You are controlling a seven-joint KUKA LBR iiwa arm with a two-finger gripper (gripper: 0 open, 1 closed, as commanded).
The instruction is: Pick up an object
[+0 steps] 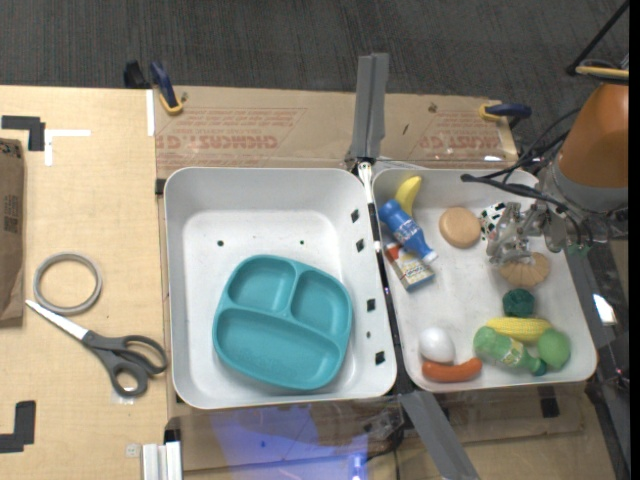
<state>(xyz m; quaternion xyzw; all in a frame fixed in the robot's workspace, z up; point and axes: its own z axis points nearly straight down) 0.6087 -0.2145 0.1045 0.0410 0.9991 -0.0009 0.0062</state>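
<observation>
The gripper (515,236) hangs low over the right bin (455,288), directly above a tan bread-like piece (527,269); whether its fingers are spread or closed cannot be told. A round tan cookie (461,228) lies just left of the gripper. A blue bottle (405,230) and yellow banana (407,190) lie farther left, near the bin's left wall.

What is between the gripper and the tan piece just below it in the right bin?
Nothing visible. The gripper hangs right over the tan piece, with no object across the gap. The cow toy is left of it and the dark green piece lies lower.
</observation>
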